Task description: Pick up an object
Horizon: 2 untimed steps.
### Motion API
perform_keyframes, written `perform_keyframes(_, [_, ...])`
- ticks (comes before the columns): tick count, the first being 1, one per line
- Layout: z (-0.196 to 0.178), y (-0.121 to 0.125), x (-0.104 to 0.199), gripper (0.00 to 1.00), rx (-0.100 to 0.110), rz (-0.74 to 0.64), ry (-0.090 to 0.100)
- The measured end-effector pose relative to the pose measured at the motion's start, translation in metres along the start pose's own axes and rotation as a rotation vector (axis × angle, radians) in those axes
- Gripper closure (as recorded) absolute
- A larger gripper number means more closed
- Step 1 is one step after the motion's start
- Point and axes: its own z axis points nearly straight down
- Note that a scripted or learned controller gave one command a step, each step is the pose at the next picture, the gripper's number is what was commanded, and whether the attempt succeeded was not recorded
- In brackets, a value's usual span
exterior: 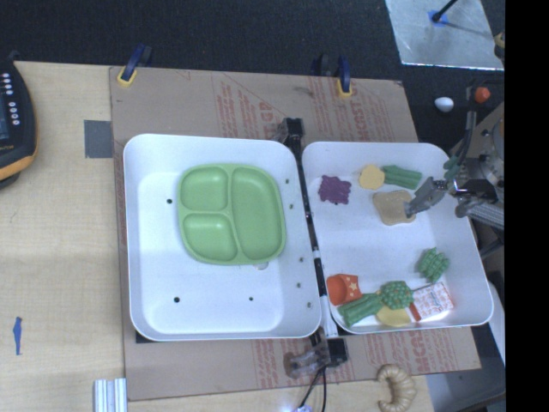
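Two white bins (137, 230) sat side by side on the worktop (60, 256), and the fingers (423, 201) hovered low over the right bin, tips touching the tan, flat-looking piece (392, 206) near its top; whether they were wide or narrow, I could not tell. Just above lay a yellow round piece (371, 177) and a green ridged one (401, 176), with a purple lumpy piece (334, 189) to their left. A red-and-white packet (433, 300) carried print too small to read. The left bin held a smooth green three-part plate (232, 213).
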Motion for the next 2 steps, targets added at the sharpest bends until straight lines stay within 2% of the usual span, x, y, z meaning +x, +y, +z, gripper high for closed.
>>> perform_keyframes(1, [0.083,0.019,-0.065,0.0,0.005,0.003,-0.002])
perform_keyframes(2, [0.183,-0.012,-0.061,0.0,0.008,0.0,0.003])
